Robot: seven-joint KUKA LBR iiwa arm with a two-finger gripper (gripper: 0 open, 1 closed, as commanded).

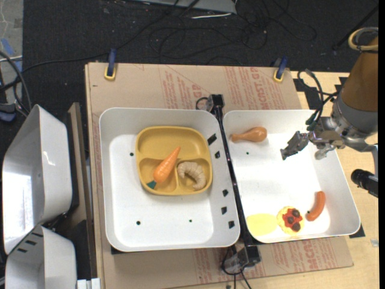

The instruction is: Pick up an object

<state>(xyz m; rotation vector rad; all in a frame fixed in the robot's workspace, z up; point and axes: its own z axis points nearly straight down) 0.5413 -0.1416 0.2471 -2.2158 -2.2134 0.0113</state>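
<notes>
Chicken drumstick (249,135), a toy one, lies on the floor of the right bin (344,179), close to the far wall and just beside the black divider (229,173) that runs between the two bins. The tool (308,148) hangs over the same bin, nearer the arm's side, with its two dark fingers spread apart and nothing between them; one finger (293,146) points toward the drumstick, the other (326,150) sits back toward the wrist. The drumstick lies a clear gap away from that leading finger, not touching it.

Taking the right bin as the landmark: along its near wall a red sausage (316,206) lies tilted, just beside it a small pizza slice (291,218) with dark toppings, and next to that a flat yellow piece (261,224) in the near corner by the divider. All three are well apart from the tool.

On the far side of the divider from the right bin, the left bin (120,221) holds a yellow divided plate (150,140). An orange carrot (166,164) lies slanted across one of its compartments, and a pale shrimp (193,174) is curled in the compartment beside it.

Both bins rest on a brown board (180,86) on the desk.
</notes>
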